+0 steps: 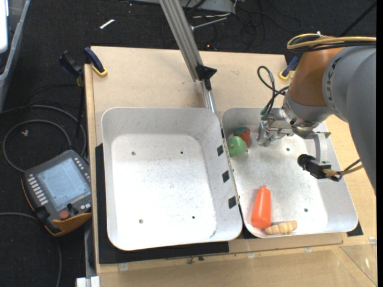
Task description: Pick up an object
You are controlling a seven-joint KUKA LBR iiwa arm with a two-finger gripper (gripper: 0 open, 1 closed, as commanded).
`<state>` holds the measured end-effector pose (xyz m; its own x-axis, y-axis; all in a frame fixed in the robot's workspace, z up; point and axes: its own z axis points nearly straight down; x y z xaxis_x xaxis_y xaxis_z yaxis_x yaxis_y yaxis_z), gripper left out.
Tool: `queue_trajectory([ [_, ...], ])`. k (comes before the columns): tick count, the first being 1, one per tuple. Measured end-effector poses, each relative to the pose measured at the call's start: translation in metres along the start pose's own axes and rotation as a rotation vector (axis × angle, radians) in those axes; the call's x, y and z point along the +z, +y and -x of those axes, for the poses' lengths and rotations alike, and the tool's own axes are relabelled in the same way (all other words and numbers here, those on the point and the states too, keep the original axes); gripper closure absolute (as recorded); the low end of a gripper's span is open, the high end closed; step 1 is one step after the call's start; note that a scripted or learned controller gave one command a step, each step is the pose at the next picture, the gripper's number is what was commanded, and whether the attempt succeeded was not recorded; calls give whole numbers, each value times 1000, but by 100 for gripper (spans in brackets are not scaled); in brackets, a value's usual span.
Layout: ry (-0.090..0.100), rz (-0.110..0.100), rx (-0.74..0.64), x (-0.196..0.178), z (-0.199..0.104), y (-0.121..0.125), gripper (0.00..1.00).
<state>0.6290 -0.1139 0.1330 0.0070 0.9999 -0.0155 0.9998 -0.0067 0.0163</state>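
Looking down, you see the gripper (267, 134) above the right bin (335, 211), near the green ball (237, 145). You cannot tell whether it grips anything.

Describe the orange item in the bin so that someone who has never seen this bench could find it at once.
Start at the right bin, the one the arm reaches into. Along its near edge, close to the divide between the bins, lies the orange bottle, upright in the picture with its narrow tip pointing away. A pale tan piece lies by its base and a green ball sits further back; this is the only orange, tapered one.
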Motion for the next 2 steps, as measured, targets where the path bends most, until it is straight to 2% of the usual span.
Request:
queue_trajectory([
  [1,15,-9,-10,-55,-4,12,100],
  [2,14,-9,-10,-106,-3,14,100],
])
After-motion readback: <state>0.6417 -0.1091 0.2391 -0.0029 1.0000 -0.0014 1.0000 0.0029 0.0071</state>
